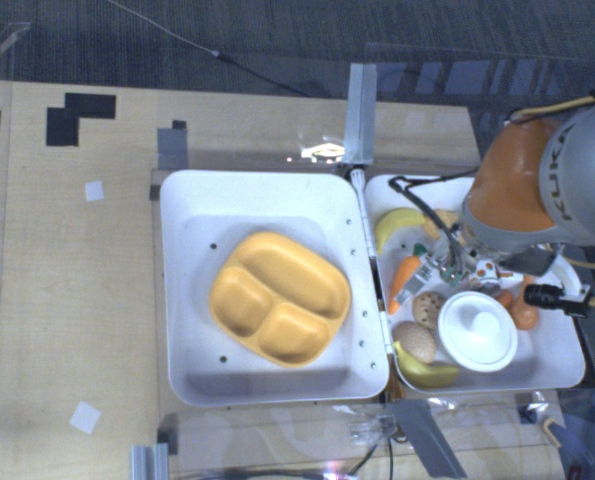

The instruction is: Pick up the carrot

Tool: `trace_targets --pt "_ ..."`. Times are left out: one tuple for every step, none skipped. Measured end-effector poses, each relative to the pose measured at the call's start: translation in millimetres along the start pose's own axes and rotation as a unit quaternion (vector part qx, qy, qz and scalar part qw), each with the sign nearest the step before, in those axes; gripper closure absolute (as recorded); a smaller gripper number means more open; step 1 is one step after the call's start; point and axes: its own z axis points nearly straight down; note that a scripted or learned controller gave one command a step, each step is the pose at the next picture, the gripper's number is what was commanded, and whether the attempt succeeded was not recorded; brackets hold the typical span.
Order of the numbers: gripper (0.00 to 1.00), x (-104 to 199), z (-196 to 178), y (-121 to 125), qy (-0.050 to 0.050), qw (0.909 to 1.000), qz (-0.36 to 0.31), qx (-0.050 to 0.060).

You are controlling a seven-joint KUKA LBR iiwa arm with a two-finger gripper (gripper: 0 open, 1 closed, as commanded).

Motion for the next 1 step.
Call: trace_targets --pt "0.00 -18.9 14.7 19.1 0.002 1.0000 -0.001 0.003"
